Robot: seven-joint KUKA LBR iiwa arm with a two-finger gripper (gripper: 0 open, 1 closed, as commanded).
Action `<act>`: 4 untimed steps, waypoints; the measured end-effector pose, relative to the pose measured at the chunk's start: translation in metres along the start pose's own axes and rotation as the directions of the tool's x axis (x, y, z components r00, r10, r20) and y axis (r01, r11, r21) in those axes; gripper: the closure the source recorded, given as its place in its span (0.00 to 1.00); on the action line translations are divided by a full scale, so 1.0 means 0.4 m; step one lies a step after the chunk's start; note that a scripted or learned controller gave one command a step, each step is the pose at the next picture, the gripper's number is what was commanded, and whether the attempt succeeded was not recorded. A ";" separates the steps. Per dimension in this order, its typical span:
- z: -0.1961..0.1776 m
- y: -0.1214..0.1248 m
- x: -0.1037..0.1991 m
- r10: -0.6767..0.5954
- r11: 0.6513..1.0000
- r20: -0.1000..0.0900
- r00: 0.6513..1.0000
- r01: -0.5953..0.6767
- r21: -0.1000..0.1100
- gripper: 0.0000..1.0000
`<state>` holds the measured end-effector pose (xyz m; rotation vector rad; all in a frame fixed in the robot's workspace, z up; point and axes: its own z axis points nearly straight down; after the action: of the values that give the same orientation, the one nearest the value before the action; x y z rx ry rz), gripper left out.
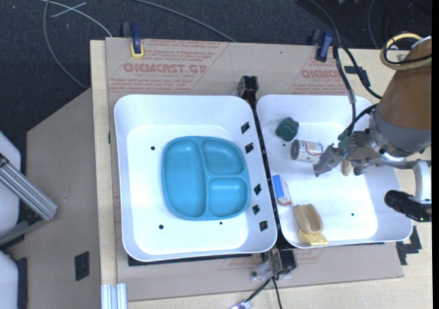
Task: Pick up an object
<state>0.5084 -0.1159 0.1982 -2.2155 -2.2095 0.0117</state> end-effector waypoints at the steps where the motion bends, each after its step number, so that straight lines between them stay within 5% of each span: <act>1: -0.014 0.007 0.000 -0.003 1.000 0.002 1.000 0.003 -0.012 0.00; 3: 0.276 0.013 0.005 -0.002 1.000 0.001 1.000 0.002 -0.007 0.00; 4: 0.241 0.017 0.005 -0.002 1.000 0.001 1.000 0.002 -0.014 1.00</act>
<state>0.5137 -0.1135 0.1018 -2.2214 -2.2188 -0.0023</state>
